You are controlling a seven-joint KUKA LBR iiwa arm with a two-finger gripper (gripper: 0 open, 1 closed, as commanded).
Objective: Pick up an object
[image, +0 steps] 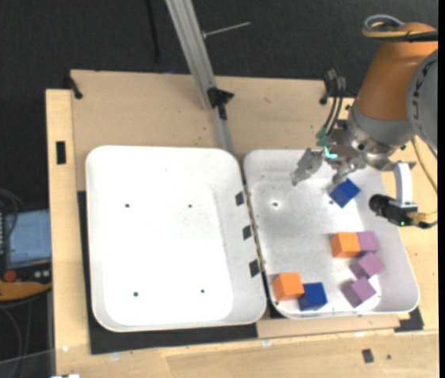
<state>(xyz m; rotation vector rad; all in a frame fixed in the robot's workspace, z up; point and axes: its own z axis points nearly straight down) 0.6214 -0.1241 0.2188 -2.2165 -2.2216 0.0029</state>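
My gripper point(324, 170) hangs over the back of the right bin point(285, 227), open, with nothing between its fingers. One grey finger point(307, 166) points left and down. The other finger sits just above a blue cube point(345, 192), which lies tilted on the bin floor beside that fingertip. Whether the cube and that finger touch I cannot tell. Farther forward lie an orange cube point(346, 244) against a purple cube point(367, 241), and two more purple cubes point(368, 265) point(358, 291). At the front edge are another orange cube point(288, 285) and a second blue cube point(313, 296).
The left bin point(104, 235) sits beside the right one, joined by dark clips point(247, 231). A slanted metal pole point(194, 53) rises behind the bins. A black cable fitting point(391, 207) hangs off the wrist at the right rim.
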